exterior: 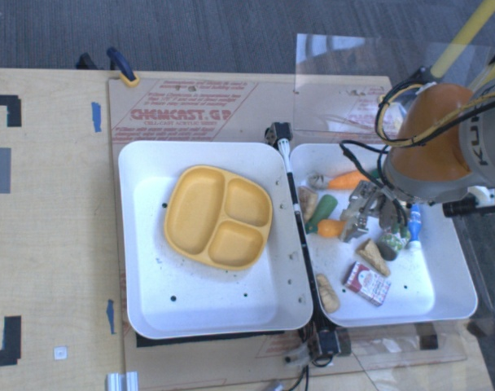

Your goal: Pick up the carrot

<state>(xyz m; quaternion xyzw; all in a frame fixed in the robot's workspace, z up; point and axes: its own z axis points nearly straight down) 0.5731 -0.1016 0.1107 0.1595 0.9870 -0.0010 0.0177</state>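
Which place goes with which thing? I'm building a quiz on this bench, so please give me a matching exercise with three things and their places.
Things:
1. yellow divided plate
2. red and white packet
3. carrot

Places:
A. near the back of the right bin
B. in the left bin
C. near the front of the right bin

Pairs: 1-B, 2-C, 3-A

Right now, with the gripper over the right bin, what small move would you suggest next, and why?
Probably ease the gripper a little toward the left bin and down: the nearest carrot lies just beside its fingertips, next to the green vegetable, apparently not between them yet.
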